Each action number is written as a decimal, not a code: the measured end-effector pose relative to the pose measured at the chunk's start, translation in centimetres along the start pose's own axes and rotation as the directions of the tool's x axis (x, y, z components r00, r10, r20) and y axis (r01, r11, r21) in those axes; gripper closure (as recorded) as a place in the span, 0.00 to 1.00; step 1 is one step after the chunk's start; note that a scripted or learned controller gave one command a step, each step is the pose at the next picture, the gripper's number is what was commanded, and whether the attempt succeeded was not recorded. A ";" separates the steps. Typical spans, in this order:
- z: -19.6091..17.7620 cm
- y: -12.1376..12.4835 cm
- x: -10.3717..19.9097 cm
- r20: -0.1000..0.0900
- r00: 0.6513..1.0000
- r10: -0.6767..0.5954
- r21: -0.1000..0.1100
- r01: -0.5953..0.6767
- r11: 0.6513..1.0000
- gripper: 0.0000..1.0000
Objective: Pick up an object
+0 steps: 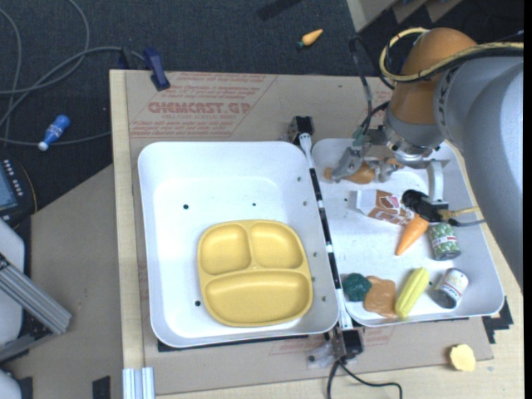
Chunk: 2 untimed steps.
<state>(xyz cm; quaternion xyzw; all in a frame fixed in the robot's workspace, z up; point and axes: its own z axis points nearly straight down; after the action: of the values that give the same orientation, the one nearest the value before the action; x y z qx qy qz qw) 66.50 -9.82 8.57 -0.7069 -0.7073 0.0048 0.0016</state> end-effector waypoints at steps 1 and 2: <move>0.0 0.0 0.2 0.001 1.000 0.001 0.001 -0.001 1.000 0.00; 0.0 0.0 0.2 0.000 1.000 0.001 0.001 -0.001 1.000 0.00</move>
<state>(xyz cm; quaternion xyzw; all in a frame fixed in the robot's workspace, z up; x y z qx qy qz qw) 66.47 -9.65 8.55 -0.7073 -0.7069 0.0051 0.0019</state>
